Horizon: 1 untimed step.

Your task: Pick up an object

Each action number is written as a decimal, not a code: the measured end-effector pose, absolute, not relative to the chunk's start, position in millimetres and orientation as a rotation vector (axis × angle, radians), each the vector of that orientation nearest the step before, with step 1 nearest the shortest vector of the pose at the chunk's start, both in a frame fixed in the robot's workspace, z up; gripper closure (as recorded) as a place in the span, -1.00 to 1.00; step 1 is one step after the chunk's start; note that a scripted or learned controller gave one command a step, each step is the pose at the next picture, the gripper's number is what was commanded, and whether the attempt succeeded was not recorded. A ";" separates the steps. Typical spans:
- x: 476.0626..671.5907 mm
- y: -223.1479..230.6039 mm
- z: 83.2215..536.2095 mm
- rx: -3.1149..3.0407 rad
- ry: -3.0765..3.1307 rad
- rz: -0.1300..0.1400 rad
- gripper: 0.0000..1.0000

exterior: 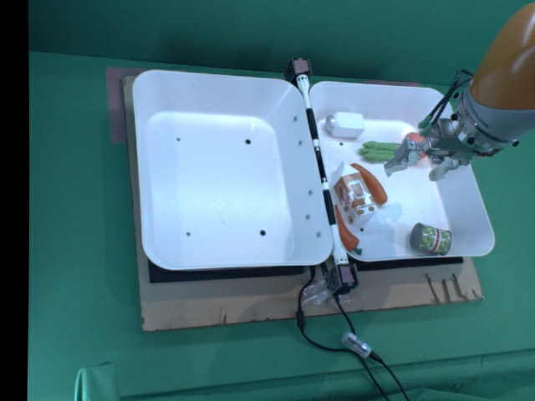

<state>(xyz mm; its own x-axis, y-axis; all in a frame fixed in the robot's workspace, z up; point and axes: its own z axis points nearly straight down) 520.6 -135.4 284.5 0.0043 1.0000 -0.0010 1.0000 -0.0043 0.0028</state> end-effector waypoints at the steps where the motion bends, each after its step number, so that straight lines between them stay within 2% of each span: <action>1: 553.7 -123.3 202.7 2.223 2.212 0.004 -1.00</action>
